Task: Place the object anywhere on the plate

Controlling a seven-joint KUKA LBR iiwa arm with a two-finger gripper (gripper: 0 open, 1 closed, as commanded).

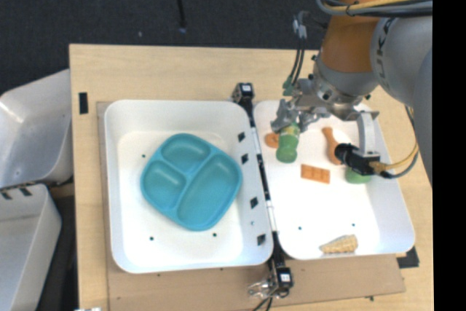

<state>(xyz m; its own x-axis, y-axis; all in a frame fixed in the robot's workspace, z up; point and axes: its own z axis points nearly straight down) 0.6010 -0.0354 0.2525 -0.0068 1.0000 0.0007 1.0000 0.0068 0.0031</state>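
A blue divided plate point(191, 180) lies in the middle of the left white bin point(116, 156). In the right bin point(386, 222), near its far left corner, a green cylinder-like object point(287, 147) stands with its top just under my gripper point(292, 118). The gripper hangs right over that top end and partly hides it. A small orange piece point(271, 140) lies against the green object's left side.
Also in the right bin are an orange rectangular waffle piece point(315, 173), a brown-orange item point(331, 140), a green item point(357, 175) at the right and a pale bread-like wedge point(339, 245) near the front edge. A raised divider point(256, 178) separates the bins.
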